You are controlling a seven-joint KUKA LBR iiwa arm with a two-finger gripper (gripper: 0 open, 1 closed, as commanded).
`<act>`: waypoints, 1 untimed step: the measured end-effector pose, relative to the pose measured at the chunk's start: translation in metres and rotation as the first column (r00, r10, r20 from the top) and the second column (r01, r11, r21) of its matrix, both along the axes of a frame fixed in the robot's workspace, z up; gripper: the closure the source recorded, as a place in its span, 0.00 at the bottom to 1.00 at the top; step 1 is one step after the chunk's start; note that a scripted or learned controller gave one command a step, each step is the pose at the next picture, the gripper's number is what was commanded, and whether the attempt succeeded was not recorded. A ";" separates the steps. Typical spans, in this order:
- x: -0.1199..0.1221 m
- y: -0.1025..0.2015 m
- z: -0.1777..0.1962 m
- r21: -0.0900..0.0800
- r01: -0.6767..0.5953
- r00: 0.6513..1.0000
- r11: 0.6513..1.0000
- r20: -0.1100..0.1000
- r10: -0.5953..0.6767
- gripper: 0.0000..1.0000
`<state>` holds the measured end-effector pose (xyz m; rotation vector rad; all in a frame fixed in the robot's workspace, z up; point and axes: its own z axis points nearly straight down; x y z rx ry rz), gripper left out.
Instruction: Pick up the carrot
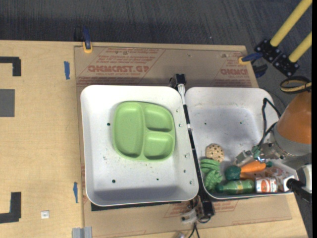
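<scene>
The carrot (pixel 253 167) is a short orange piece lying near the front right of the right bin (pixel 223 113). It rests among other toy foods. My gripper (pixel 258 155) hangs just above and behind the carrot, very close to its upper edge, under the arm's orange band (pixel 297 120). Whether it touches the carrot is unclear from this angle.
Around the carrot lie a round green vegetable (pixel 232 172), a ribbed green toy (pixel 210 171), a green bottle (pixel 237 186) with a red-and-white label, and a cookie (pixel 214 151). The left bin (pixel 94 133) holds a green divided plate (pixel 143 130).
</scene>
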<state>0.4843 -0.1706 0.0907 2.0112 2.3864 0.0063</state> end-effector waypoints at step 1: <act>0.002 0.005 0.000 -0.004 -0.305 0.952 0.952 0.001 0.305 0.00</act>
